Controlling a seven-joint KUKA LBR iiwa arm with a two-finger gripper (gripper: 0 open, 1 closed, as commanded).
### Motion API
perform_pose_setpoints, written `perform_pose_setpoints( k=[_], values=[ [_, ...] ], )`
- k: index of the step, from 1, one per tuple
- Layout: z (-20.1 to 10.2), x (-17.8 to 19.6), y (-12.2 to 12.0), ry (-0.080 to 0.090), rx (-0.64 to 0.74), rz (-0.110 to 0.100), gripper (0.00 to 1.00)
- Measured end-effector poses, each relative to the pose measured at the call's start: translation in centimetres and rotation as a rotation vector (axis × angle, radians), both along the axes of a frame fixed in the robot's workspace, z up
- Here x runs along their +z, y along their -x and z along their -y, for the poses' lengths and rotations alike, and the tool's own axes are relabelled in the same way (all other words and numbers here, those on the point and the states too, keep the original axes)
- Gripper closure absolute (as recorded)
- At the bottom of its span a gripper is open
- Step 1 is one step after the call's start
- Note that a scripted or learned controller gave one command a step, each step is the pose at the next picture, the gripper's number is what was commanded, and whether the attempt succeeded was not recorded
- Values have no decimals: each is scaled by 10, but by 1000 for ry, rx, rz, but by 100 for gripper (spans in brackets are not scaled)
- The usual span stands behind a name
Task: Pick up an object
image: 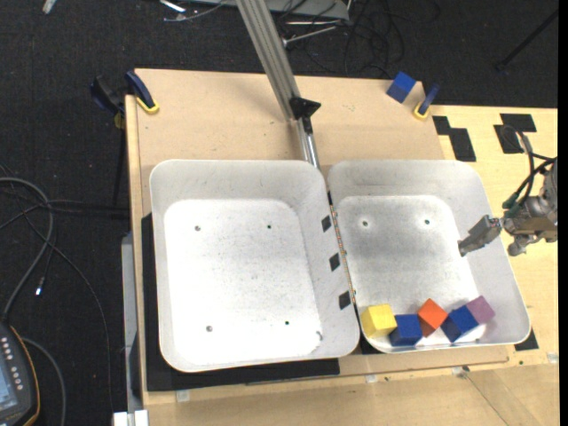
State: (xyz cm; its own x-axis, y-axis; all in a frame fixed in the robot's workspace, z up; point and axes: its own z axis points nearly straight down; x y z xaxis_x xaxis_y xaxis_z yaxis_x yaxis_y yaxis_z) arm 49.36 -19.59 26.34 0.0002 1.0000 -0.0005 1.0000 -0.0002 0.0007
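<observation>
At right bin's [497, 238] right rim: gripper [497, 231] hovers, fingers' state unclear. Blocks — yellow [379, 318], blue [407, 328], orange [432, 314], dark blue [461, 322], purple [480, 309] — along front edge. Approach step; next: move toward front, descend over one block.

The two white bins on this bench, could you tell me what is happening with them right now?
The gripper reaches in from the right edge and sits over the right side of the right-hand bin, with nothing between its fingers. Five small blocks crowd that bin's near edge: a yellow block, a blue block, an orange block, a second blue block and a purple block. None has been picked up yet. The left-hand bin sits alongside.
</observation>
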Motion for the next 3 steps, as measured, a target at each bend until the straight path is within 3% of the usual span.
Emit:
perform_pose_setpoints(
  k=[1,2,3],
  values=[
    [-39,49,2,1,8,7,0],
    [-57,-61,-17,-3,3,-9,0],
    [-55,-47,-19,1,1,2,100]
  ],
)
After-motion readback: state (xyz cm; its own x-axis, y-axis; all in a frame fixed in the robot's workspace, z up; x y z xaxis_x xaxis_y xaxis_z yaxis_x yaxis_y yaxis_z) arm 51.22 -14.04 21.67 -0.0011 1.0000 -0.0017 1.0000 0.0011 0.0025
